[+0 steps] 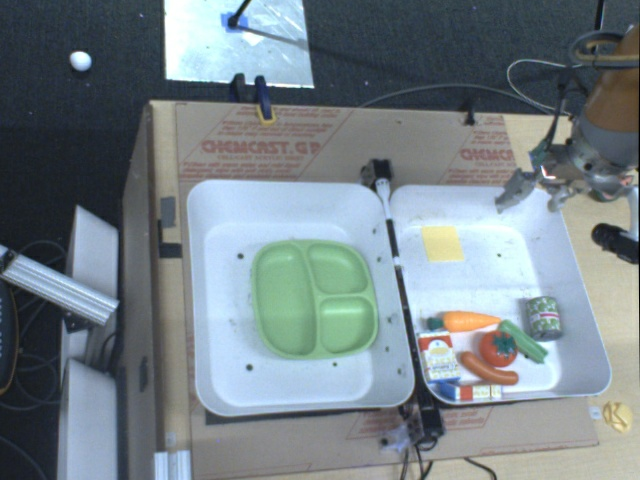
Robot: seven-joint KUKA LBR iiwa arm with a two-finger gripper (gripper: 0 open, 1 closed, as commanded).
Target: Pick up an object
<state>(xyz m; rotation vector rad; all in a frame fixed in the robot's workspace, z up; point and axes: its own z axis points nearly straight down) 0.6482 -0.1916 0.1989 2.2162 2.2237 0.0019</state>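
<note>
Camera view shows the gripper point(533, 191) spread and holding nothing, above the right bin's point(575, 258) 1 o'clock corner; the carrot point(468, 320) lies toward 7 o'clock, so descend straddling its narrow width before closing

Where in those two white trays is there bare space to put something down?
Free: the right bin floor between the yellow square and the small can, and the left bin's margin around the green plate. Crowded: the right bin's near end, around the carrot and tomato.
</note>
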